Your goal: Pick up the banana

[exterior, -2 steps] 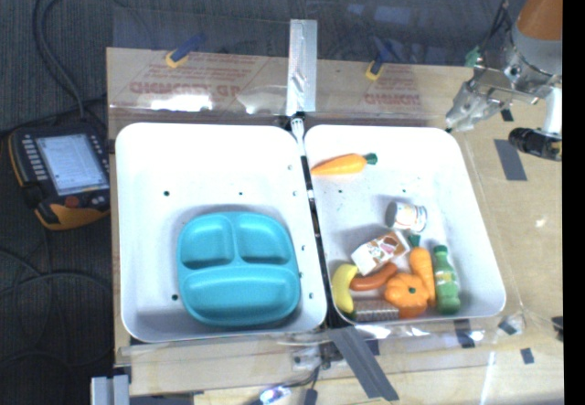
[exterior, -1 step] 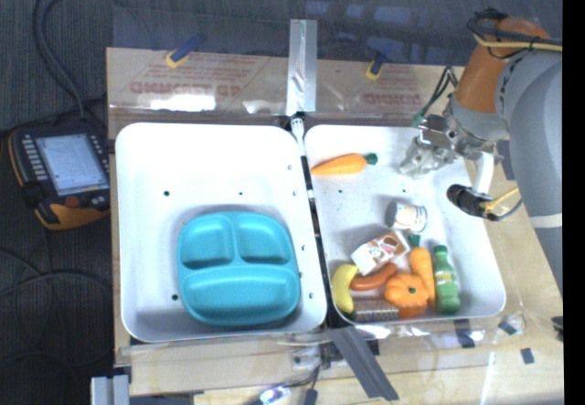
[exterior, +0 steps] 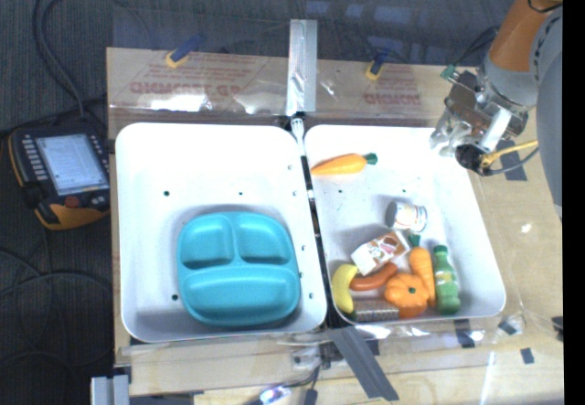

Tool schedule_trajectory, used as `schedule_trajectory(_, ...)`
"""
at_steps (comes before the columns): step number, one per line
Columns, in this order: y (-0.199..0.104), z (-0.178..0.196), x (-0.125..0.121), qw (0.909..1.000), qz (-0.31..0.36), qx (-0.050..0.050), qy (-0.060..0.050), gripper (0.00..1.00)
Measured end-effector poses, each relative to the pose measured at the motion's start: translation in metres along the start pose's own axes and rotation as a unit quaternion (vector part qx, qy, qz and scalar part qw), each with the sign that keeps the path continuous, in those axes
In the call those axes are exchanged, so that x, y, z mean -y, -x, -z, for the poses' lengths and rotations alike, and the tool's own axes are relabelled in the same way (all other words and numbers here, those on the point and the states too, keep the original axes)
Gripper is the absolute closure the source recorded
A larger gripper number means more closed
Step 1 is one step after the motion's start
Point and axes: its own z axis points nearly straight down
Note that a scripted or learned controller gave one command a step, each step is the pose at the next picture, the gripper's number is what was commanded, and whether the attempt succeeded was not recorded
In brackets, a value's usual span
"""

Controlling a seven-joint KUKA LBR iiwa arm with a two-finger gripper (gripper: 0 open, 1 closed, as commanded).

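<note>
Nearest the lens, the banana (exterior: 342, 289) lies in the right bin (exterior: 475, 211), tight against its dividing wall, with a sausage (exterior: 375, 281) and a small pumpkin (exterior: 409, 293) touching or nearly touching it and a carton (exterior: 379, 250) just beyond the sausage. The gripper (exterior: 457, 140) hovers well away from the banana, over the bin's far rim; whether it is apart or together cannot be told. A descent could likely snag the wall or pinch the sausage instead.

The banana (exterior: 343, 288) is partly hidden under the hot dog (exterior: 375, 281) — the gripper's (exterior: 454, 140) fingers are too blurred to read.
</note>
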Motion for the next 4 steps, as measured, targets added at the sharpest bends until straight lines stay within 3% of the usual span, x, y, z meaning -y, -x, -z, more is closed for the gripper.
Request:
schedule_trajectory(1, 0.003, 0.047, -0.021, 0.9903, -0.139, 0.0, 0.0, 1.0)
schedule_trajectory(2, 0.029, -0.11, 0.022, 0.9989, -0.047, -0.002, -0.001, 1.0)
schedule_trajectory(3, 0.0, -0.113, 0.009, 0.9957, -0.093, -0.003, 0.005, 1.0)
schedule_trajectory(4, -0.002, -0.054, 0.031, 0.9959, -0.09, -0.001, -0.001, 1.0)
